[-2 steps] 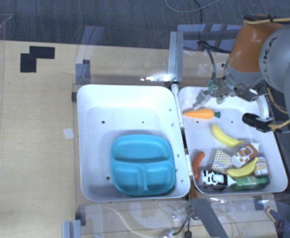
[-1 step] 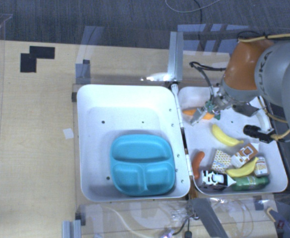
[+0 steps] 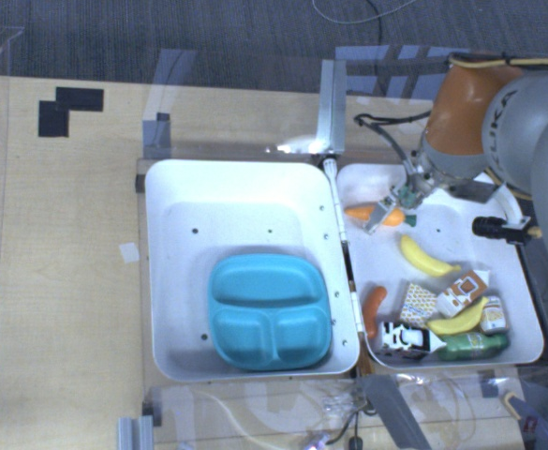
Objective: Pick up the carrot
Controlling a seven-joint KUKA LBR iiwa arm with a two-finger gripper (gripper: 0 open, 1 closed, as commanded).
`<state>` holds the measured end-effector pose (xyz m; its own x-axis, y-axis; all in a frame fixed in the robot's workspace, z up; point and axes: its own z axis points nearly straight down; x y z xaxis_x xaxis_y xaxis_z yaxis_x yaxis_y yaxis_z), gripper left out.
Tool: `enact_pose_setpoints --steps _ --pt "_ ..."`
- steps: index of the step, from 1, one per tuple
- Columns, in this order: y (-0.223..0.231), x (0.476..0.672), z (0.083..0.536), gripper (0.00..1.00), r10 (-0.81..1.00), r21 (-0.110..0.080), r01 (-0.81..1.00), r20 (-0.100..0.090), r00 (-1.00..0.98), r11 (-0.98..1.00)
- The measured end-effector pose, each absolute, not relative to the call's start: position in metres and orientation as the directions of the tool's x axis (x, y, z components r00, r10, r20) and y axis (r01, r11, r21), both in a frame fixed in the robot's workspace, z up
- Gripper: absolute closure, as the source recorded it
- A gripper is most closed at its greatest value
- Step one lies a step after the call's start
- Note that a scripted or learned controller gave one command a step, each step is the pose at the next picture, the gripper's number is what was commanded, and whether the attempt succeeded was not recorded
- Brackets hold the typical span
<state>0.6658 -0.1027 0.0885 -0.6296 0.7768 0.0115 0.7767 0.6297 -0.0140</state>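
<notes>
The carrot (image 3: 360,215) is orange and lies in the upper left part of the right bin (image 3: 526,289), close to the divider between the bins. My gripper (image 3: 392,212) is down right at the carrot, and part of it crosses the carrot's middle, hiding that stretch. Orange shows on both sides of the gripper. The carrot looks level, near the bin floor. The grey arm with its orange band (image 3: 461,111) reaches in from the upper right.
The right bin also holds a banana (image 3: 424,257), a second banana (image 3: 461,319), a red sausage-like piece (image 3: 374,307), small boxes (image 3: 442,298) and a green bottle (image 3: 470,347). In the left bin (image 3: 189,204) sits a blue divided plate (image 3: 269,309).
</notes>
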Motion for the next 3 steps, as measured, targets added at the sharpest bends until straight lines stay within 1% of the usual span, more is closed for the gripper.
enact_pose_setpoints --steps 1,2,3 --pt "-0.102 0.673 0.103 1.00 0.776 0.009 0.776 -0.010 -0.631 0.631" --pt "-0.077 0.661 0.221 1.00 0.760 0.008 0.760 -0.007 -0.650 0.650" --pt "-0.052 0.661 0.186 1.00 0.751 0.005 0.751 -0.005 -0.661 0.661"
